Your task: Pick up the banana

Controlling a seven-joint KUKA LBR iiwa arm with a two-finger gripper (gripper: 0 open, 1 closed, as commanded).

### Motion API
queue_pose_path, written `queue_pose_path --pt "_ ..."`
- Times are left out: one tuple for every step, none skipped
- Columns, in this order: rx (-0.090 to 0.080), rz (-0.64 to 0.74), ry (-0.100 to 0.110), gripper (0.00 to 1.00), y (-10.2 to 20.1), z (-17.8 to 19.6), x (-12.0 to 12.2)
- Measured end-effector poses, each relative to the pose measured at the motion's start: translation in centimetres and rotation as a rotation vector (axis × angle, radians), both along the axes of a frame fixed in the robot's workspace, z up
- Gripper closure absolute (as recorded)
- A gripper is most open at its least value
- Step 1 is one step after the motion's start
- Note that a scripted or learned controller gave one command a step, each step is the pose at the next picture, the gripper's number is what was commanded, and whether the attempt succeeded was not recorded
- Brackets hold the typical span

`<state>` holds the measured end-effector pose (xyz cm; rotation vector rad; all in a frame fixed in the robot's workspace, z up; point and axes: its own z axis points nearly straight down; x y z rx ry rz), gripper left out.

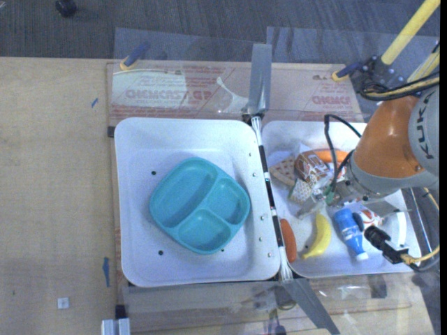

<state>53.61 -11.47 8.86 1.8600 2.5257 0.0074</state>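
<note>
Looming largest at the right of the camera view, the grey arm with its broad orange band [387, 149] reaches in over the right-hand shallow white bin [391, 267]. Its hand [334, 192] sits low among the clutter in the middle of that bin, and whether it is spread or closed on anything I cannot tell, since the wrist and the surrounding items hide it.

Just below the hand lies the curved yellow banana [319, 237], resting on the bin floor towards the front, its upper tip near the hand and apart from the arm's body. Beside it on the right lies a blue plastic bottle with a white cap [348, 233], tilted along the bin floor. Against the bin's left wall, left of the banana, sits a slim orange carrot-shaped piece [287, 239]. Further back are a brown-and-white crinkled packet [311, 169] and a flat tan wedge-shaped piece [283, 170], close together, with the packet just beside the hand.

In the left-hand white bin [133, 187] a turquoise plastic tray with three compartments [200, 205] lies turned at an angle near the middle. Both bins rest on the pale wooden worktop [49, 187].
</note>
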Motion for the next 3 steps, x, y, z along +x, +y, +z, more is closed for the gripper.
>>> queue_pose_path --pt "0.0 0.044 -0.001 0.0 1.4 0.0 -5.4" --pt "-0.001 0.041 -0.006 1.0 1.3 1.1 -5.3" --pt "-0.001 -0.171 0.006 1.0 4.7 9.6 -2.2"
